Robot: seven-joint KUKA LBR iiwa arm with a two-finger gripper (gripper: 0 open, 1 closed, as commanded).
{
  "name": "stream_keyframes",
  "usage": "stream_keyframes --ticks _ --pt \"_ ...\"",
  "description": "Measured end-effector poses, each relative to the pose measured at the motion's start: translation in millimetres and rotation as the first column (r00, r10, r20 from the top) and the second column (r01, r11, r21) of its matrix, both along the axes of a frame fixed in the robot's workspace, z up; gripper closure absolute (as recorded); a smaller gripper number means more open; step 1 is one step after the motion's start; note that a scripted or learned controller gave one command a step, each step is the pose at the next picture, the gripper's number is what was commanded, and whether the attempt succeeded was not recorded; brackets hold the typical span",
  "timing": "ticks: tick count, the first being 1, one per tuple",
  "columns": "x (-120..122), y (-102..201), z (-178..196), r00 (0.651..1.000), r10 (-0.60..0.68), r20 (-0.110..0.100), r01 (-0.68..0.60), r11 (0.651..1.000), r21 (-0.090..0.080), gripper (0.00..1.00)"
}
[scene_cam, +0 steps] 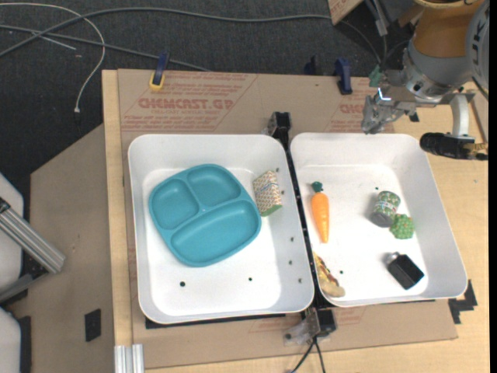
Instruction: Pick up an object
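Observation:
My gripper (376, 123) hangs over the far rim of the right bin (435, 169), near its back edge, with nothing visible between its fingers. Inside that bin lie an orange toy carrot (320, 214) at the left, a small patterned can (385, 206) and a green leafy ball (402, 226) at the right, a black block (405, 270) toward the front right, and a tan peel-like piece (329, 277) at the front left. The left bin (155, 286) holds a blue divided plate (205, 214) and a patterned cup (268, 192) lying beside it.
Both bins rest on a cardboard sheet (202, 99) held by blue clamps (161, 68) at the back. A black clip (279, 123) sits between the bins at the far edge. Cables trail over the dark floor at upper left.

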State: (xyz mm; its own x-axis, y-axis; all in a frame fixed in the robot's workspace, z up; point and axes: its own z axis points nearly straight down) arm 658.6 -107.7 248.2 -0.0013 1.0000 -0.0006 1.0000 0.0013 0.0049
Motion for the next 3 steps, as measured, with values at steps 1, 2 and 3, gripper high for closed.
stream_keyframes --ticks 1,2,3 --pt "-7.3 55.4 6.6 1.000 0.004 -0.006 -0.004 1.000 0.003 1.00" --pt "-11.3 105.2 -4.3 1.000 0.003 -0.008 -0.003 1.000 0.002 1.00" --pt "-17.9 159.5 -3.1 1.000 0.002 -0.007 -0.002 1.000 0.002 1.00"
